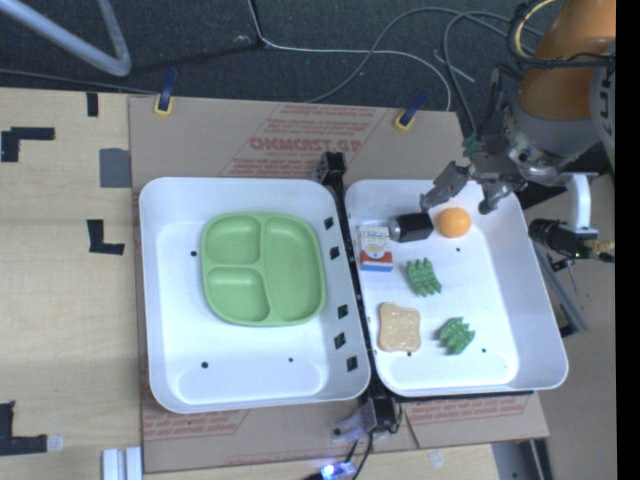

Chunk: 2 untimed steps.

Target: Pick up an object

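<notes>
Spread wide above the back of the right bin (520, 268), with the claw (462, 190) pinching nothing and its two fingers apart to either side of the orange ball (454, 222). Lying on the bin floor near the back wall, directly under the open claw, apparently the nearest candidate. Probably light and rigid, smooth and round, so likely to roll or squirt out under an off-centre squeeze; best taken across the widest part, fingers level on both sides. Touching or just beside it on the left, a dark cylindrical object (410, 228), a likely obstruction for the left finger on descent. Further left, a small carton (375, 246) with red and white print. Nearer the front, well apart from the ball: two green ridged toys (424, 277) (456, 336) and a slice of toast (399, 328), flat and hard to pinch. In the left bin (165, 268), a green divided plate (264, 269), well out of the way. Beneath both bins, a cardboard sheet (300, 138) on the bench.
</notes>
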Tool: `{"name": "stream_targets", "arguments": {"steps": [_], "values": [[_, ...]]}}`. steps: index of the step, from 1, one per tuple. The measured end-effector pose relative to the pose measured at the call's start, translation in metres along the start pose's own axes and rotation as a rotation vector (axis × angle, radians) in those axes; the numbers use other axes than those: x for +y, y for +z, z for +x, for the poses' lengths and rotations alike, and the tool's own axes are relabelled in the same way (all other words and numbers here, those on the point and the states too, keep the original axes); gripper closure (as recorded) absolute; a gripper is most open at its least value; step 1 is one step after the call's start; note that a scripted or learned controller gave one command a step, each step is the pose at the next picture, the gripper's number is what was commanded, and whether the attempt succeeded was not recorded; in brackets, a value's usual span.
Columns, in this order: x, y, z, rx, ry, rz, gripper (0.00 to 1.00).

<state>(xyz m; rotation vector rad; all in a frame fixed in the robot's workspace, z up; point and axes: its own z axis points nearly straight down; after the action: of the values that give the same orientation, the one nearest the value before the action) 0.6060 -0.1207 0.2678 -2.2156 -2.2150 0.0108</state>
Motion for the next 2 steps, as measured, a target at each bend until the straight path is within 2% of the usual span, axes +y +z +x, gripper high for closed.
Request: {"name": "stream_targets", "arguments": {"steps": [1, 2], "values": [[0.002, -0.005, 0.000, -0.001, -0.002, -0.009, 0.00], [0.000, 0.058, 0.007, -0.001, -0.002, -0.003, 0.00]]}}
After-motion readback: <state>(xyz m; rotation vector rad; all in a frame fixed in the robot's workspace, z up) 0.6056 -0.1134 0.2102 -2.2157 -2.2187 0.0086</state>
